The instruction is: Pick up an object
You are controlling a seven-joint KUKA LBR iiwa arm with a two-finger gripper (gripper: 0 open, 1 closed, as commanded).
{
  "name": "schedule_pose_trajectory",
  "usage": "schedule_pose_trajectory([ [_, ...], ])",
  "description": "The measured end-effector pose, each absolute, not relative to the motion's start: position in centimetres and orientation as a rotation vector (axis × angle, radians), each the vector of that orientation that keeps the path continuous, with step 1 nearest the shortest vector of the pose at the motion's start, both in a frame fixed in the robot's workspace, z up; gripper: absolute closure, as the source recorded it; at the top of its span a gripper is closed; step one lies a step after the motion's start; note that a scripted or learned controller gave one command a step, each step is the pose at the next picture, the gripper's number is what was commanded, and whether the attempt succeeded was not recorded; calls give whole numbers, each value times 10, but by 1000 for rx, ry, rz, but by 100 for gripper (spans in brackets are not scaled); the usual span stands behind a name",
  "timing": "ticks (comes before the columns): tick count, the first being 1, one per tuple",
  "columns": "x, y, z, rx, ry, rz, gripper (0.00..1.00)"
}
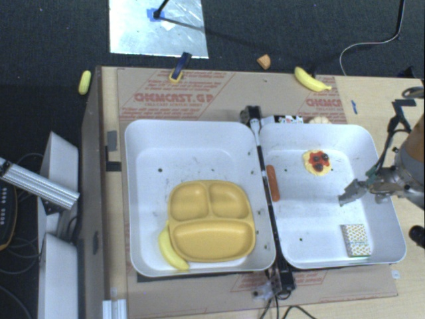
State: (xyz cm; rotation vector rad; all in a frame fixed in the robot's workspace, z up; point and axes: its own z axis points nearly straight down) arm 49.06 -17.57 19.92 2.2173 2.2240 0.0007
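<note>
**No pick yet: gripper hovers over the right bin**

In the left bin [143, 145] a yellow divided tray [211, 219] sits with a yellow banana [170, 250] tucked against its lower left corner. Across the divider, the right bin [292, 244] holds an orange sausage-like piece [273, 182] near its left wall, a small pizza toy [317, 162] toward the back, and a patterned block [356, 239] in the front right corner. The gripper [350, 194] hangs above the bin's right side, between pizza and block, touching neither. Whether its jaws are parted I cannot tell; nothing is visibly held. The whole pick appears to remain: choose, descend, close, lift.
</note>
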Motion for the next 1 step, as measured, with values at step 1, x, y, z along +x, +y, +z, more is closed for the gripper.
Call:
schedule_pose_trajectory([
  [1, 558, -135, 84, 2217, 2224, 3, 0],
])
